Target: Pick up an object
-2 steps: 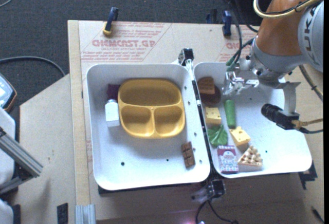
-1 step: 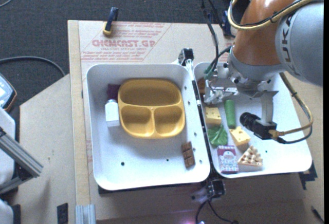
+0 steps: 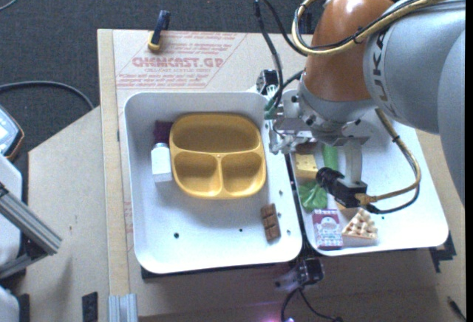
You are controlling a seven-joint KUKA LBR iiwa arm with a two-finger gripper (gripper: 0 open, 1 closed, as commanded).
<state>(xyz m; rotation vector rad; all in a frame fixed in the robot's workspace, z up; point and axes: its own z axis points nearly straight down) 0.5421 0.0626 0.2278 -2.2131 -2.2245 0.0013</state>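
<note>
The gripper (image 3: 310, 165) hangs low in the right bin (image 3: 421, 195), fingers hidden so I cannot tell their state, over a crowded yellow block (image 3: 305, 163) and green piece (image 3: 310, 196) at six o'clock, where a grab might slip or snag two.

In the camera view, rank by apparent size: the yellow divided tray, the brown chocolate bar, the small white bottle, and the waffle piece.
1. yellow divided tray, by far the largest.
2. waffle piece.
3. brown chocolate bar and small white bottle: too alike to rank.
</note>
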